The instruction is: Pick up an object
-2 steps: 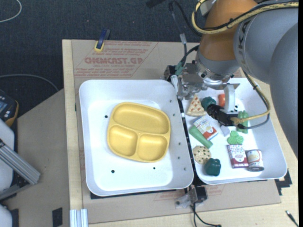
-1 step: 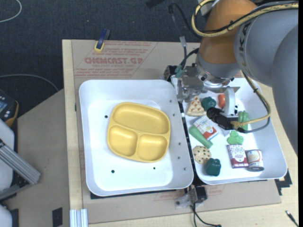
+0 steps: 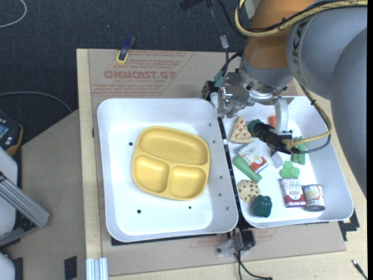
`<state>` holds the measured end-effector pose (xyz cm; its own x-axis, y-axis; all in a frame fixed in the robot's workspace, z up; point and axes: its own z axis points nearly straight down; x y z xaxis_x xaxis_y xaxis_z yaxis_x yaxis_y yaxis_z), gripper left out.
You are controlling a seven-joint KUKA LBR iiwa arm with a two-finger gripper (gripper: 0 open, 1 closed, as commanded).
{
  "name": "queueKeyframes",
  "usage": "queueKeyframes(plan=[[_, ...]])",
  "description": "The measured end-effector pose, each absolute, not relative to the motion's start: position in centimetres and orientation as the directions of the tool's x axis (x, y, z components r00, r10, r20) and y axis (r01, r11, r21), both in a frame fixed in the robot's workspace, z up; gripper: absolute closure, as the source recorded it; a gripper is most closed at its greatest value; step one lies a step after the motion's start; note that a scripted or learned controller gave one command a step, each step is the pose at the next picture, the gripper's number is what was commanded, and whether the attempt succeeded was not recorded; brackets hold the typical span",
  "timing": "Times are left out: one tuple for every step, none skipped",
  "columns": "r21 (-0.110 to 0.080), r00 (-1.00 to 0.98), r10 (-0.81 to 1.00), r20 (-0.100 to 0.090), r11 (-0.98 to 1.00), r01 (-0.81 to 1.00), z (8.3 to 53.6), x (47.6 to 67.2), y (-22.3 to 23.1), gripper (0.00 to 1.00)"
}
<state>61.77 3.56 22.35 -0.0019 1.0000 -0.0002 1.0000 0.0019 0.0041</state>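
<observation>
Camera view, oblique from above: the gripper (image 3: 233, 101) hangs over the back edge of the right bin (image 3: 335, 174), just behind a toy pizza slice (image 3: 240, 130). This light, stiff plastic wedge probably slips when pinched flat; its side edges look like the best hold. Jaw opening cannot be told; no object is visible between the jaws.

Dark carpet floor (image 3: 87, 16) lies beyond a brown printed board (image 3: 145, 74) on the tabletop — a blue-yellow clip (image 3: 125, 50) at its far edge, cables trailing left.
</observation>
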Motion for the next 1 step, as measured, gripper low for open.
queueKeyframes(plan=[[-0.004,0.001,1.0,0.0,-0.001,1.0,21.89,60.04,2.69,1.0]])
